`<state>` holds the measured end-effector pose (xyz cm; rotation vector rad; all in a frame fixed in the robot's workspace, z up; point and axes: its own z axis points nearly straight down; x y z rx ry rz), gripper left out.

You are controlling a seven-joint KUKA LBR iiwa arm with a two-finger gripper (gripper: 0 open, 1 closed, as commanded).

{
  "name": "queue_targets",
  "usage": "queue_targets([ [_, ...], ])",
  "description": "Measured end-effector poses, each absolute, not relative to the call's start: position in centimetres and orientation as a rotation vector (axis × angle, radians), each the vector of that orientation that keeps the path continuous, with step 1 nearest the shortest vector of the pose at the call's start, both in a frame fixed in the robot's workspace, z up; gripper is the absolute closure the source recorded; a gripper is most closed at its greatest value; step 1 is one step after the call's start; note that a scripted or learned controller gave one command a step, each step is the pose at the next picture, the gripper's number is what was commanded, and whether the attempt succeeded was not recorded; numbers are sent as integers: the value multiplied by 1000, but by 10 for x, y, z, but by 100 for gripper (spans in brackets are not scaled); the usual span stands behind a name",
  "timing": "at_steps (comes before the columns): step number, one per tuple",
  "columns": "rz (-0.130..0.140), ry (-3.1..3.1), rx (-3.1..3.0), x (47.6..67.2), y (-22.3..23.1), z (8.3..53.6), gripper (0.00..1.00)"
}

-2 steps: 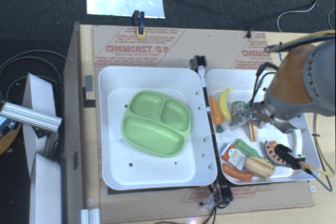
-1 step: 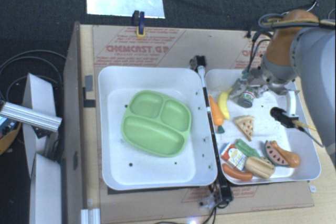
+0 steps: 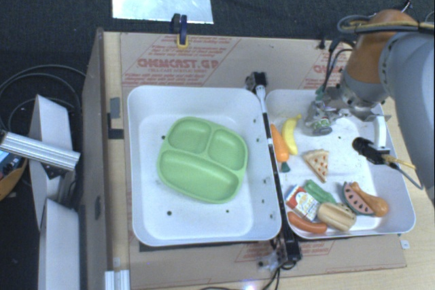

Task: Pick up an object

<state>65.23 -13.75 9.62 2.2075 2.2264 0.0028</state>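
My gripper (image 3: 319, 123) hangs low over the far part of the right bin (image 3: 401, 204), just right of a yellow banana (image 3: 291, 135). An orange carrot (image 3: 278, 144) lies along the bin's left wall beside the banana. A pizza slice (image 3: 317, 163) sits in the middle of the bin, below the gripper. At the near end lie a watermelon slice (image 3: 363, 198), a hot dog in a bun (image 3: 326, 217), a green vegetable (image 3: 318, 190) and a red-and-white packet (image 3: 302, 202). Nothing shows between the gripper and the bin floor.
The left bin (image 3: 146, 214) holds a green divided plate (image 3: 202, 158). A divider rail (image 3: 269, 153) runs between the two bins. The grey arm (image 3: 401, 71) comes in from the right above the right bin's far corner.
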Motion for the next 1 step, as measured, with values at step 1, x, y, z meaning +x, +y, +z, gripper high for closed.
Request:
queue_targets([
  [1,8,2228,2210,652,-86,154,100],
])
